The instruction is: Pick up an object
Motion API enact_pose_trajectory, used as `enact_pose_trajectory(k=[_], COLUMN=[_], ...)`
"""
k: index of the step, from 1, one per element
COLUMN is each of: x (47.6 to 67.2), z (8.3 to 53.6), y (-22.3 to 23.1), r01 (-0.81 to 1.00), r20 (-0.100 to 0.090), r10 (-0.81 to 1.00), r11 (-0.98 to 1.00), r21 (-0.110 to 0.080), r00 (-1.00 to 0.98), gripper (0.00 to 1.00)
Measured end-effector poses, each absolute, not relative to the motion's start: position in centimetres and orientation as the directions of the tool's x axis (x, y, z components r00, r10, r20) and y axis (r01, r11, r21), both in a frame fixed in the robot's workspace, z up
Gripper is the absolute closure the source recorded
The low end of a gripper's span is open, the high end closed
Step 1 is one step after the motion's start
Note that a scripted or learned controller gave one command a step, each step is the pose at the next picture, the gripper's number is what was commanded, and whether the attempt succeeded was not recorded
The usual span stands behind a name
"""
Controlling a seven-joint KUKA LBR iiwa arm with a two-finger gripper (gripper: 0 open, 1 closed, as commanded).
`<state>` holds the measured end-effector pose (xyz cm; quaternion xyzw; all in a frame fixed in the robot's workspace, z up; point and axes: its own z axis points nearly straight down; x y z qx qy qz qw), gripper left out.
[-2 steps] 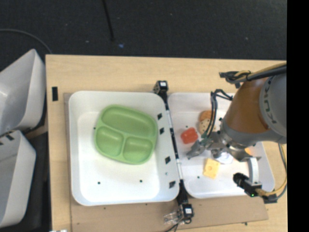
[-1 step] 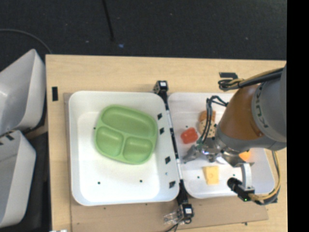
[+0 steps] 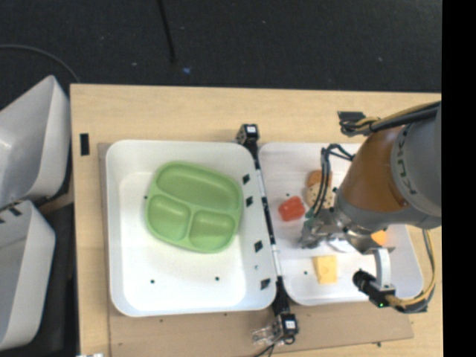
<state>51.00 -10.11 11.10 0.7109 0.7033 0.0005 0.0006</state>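
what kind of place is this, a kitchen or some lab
Most likely a robot lab test bench, not a kitchen: a grey and orange robot arm reaches over two white bins on a wooden bench, with toy-like items such as a green divided plate.

A divided plate (image 3: 195, 216) lies in the left bin (image 3: 119, 274), food pieces (image 3: 291, 209) in the right.

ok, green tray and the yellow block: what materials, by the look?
Green tray: probably moulded plastic, matte to satin, given its uniform colour and soft rounded compartment ridges. Yellow block: plastic or foam, matte; too small to tell which.
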Motion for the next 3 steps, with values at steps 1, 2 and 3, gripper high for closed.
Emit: enact_pose_trajectory(k=[1,2,3], x=[50.2,51.2,51.3], z=[16.4,22.3,25.4], y=[-10.1,-10.4,-10.5], r01=[1.000,1.000,1.000], r20=[-0.001,-0.002,-0.001], r10=[1.000,1.000,1.000], r11=[-0.008,0.003,0.004], r21=[0.006,0.007,0.005], r00=[0.008,-0.003,-0.004], gripper=[1.00,1.00,1.00])
